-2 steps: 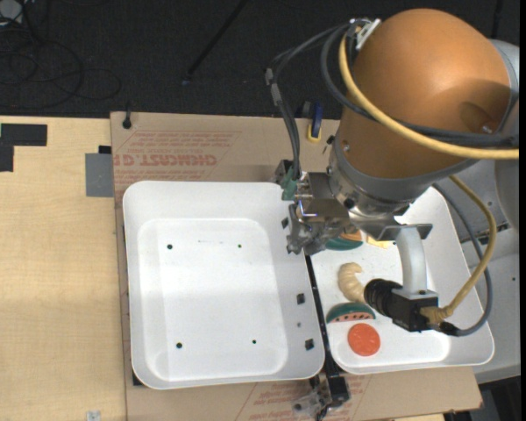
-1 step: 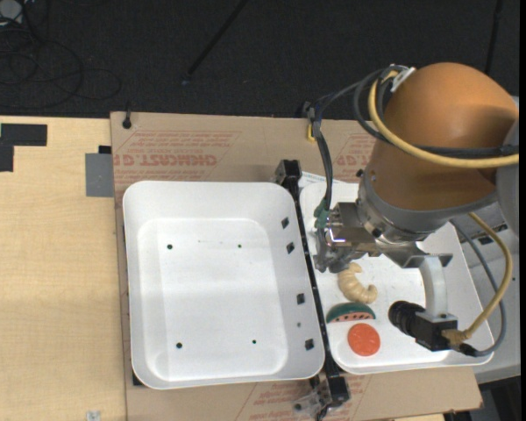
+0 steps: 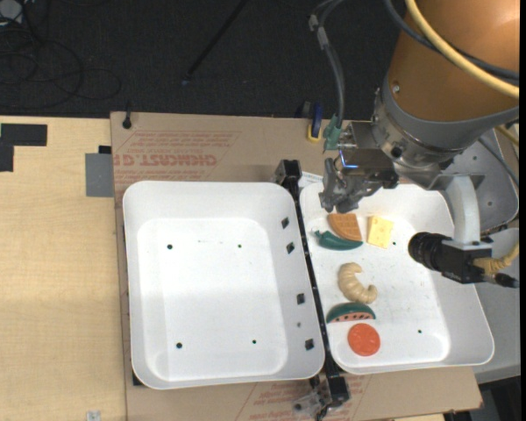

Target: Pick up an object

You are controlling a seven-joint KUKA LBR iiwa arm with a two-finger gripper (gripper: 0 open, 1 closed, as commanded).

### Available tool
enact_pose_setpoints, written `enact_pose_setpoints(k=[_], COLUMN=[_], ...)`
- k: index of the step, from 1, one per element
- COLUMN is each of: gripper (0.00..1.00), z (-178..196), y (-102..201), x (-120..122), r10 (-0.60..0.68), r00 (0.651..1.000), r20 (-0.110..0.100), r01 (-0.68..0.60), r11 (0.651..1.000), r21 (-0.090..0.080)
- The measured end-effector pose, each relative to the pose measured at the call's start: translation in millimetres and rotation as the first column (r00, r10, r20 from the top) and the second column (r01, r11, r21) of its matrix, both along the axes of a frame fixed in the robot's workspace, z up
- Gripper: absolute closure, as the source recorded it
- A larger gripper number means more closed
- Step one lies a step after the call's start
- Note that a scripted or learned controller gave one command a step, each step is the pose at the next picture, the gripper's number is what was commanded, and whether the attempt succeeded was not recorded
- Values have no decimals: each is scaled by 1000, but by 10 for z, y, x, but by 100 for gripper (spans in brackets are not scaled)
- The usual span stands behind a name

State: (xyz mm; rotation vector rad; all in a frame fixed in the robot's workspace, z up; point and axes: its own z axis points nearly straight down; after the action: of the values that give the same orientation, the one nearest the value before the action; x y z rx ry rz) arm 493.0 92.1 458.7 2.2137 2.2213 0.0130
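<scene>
the nearest candidate is the tan bread slice (image 3: 345, 226), lying by the far left corner of the right bin (image 3: 460, 345), touching a dark green curved piece (image 3: 337, 241) and just beside a yellow cheese wedge (image 3: 380, 231). further toward the near edge lie a croissant (image 3: 357, 283), a watermelon slice (image 3: 351, 312) and a red tomato round (image 3: 364, 339). to do this step well, i'd judge the fingers should straddle a single item, settle fully down, and avoid pinching the bread's neighbours, since the pieces crowd together. the gripper (image 3: 342, 202) hangs right over the bread's far edge, close to the divider (image 3: 300, 235) with the left bin (image 3: 149, 235); whether it is spread or closed i cannot tell, and nothing is visibly gripped. the arm (image 3: 447, 77) reaches in from the right, wrist pointing steeply down.
</scene>
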Motion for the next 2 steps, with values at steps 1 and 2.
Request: enact_pose_setpoints(k=[1, 2], gripper=[100, 100], z=[447, -1427], y=[573, 272], x=[-25, -187], r10=[3, -6], r00=[1000, 999], r20=[-8, -31], r01=[-3, 6], r11=[1000, 1000], r21=[-1, -8])
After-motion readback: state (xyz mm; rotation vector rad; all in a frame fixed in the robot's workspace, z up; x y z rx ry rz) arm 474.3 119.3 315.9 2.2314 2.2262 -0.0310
